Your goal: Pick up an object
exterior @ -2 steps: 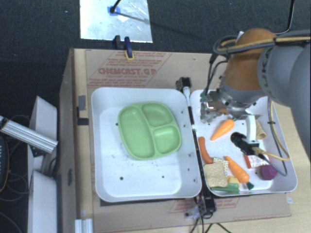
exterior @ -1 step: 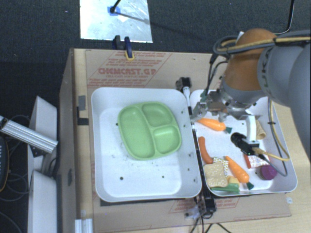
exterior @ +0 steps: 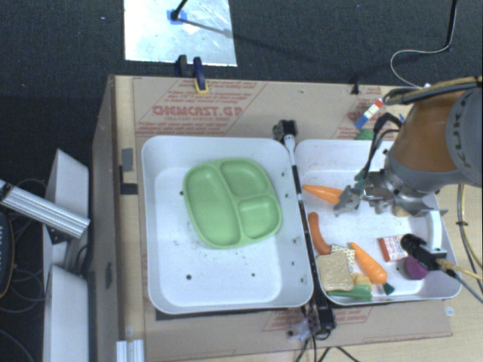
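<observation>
While the gripper (exterior: 349,200) hangs low over the right bin (exterior: 332,151), near that bin's left wall, whether it is spread or pressed together cannot be told at this resolution. Nearest candidate is a carrot (exterior: 322,194), lying just beside the tool toward the left wall. A second carrot (exterior: 370,262), a sausage (exterior: 319,234) and a cracker-like slab (exterior: 336,271) crowd the near-left corner; a small red-and-white box (exterior: 391,248) and a purple item (exterior: 414,267) sit toward the near-right corner. The left bin (exterior: 162,277) carries a green divided plate (exterior: 232,202).

Risks, as judged:
- Tapered carrot could roll or squirt out under closure.
- Proximity to the wall could block one side.
</observation>
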`<state>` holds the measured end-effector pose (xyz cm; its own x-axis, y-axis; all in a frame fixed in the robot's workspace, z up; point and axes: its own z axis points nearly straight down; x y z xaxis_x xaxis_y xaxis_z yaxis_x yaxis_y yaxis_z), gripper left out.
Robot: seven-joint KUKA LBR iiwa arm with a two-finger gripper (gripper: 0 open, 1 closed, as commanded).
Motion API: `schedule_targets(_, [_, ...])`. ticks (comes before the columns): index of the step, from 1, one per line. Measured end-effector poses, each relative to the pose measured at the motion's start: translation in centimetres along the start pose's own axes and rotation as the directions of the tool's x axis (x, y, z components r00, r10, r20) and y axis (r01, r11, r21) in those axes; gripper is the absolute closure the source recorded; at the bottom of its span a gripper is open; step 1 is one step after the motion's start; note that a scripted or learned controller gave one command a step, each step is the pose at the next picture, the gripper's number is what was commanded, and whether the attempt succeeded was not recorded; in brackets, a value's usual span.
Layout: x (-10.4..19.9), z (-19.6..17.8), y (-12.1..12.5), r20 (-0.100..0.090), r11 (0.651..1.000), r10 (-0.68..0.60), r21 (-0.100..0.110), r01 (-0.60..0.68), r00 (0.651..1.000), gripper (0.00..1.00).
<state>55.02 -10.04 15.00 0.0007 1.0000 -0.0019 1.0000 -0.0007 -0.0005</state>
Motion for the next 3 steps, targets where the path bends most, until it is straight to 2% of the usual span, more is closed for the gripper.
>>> schedule_targets(1, [-2.7,6.6,4.9,-0.001,1.000,-0.002,-0.001,0.002,1.000,0.00])
schedule_targets(2, [-2.0,6.4,11.8,-0.002,1.000,-0.008,0.003,0.008,1.000,0.00])
schedule_targets(3, [-2.0,5.4,11.7,-0.002,1.000,-0.012,0.011,0.012,1.000,1.00])
